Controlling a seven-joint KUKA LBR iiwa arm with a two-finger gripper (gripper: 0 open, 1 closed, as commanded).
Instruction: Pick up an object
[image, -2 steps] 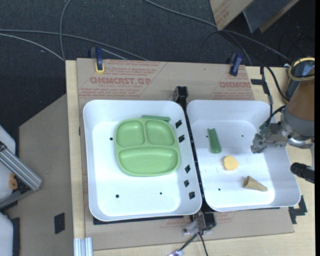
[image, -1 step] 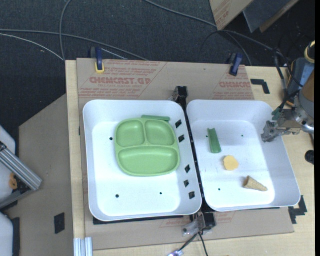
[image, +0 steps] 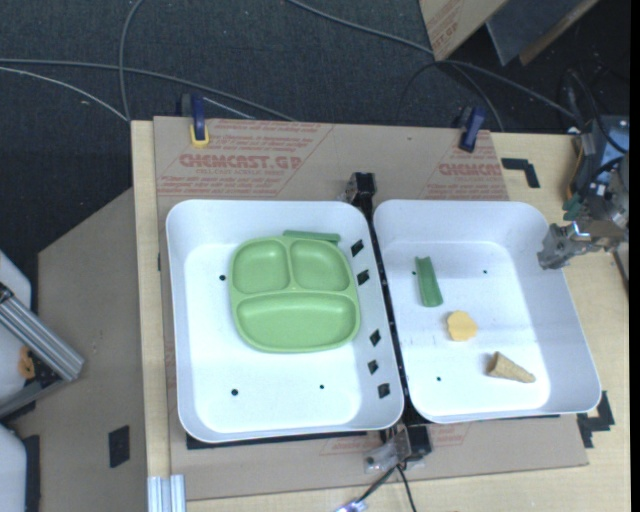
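The gripper (image: 560, 245) sits at the right rim of the right bin (image: 560, 300), above the rim and holding nothing; whether it is spread or pressed together I cannot tell from this slant.

Taking the right bin as the landmark, and going by size: the worktop (image: 100, 300) lies under it, with a sheet of protective film (image: 240, 150) behind it that reads "CHEMCAST GP" in red, printed twice; smaller lines beneath are too fine to read. The left bin (image: 200, 400) touches the right bin's left wall and carries a green divided plate (image: 295, 295), probably stiff light plastic, broad and shallow, so a poor fit for a two-finger pinch except at its rim.

Inside the right bin are three small things, well apart from each other. A green stick (image: 428, 282) lies left of the middle, pointing roughly front to back; it looks rigid and light, and is best pinched across its narrow width at mid-length. A tan wedge (image: 511, 369) rests near the front right corner; its taper may slip, so the thick end seems safer. A yellow round piece (image: 461, 326) lies near the middle, likely light, and would suit a grasp straight across.
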